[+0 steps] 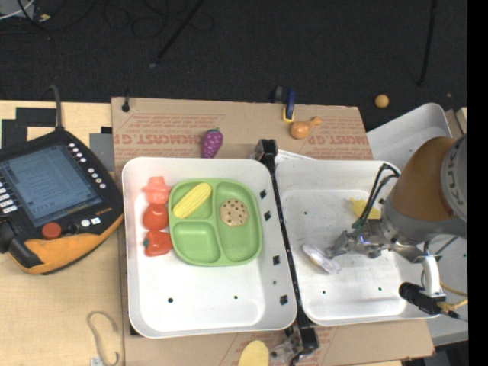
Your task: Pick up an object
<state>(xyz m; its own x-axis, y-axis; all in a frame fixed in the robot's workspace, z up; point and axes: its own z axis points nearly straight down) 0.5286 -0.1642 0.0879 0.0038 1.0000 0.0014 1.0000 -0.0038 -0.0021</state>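
The hand [341, 244] hangs low in the right bin [320, 303], its grip impossible to tell, just beside a spoon [319, 257] lying flat on the floor, so it may slip off that shallow piece.

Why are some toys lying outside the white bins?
Some strayed. A purple grape bunch and an orange pear-shaped toy lie on the cardboard behind the bins, a yellow toy sits by the front edge, and an orange ball rests on the dark floor.
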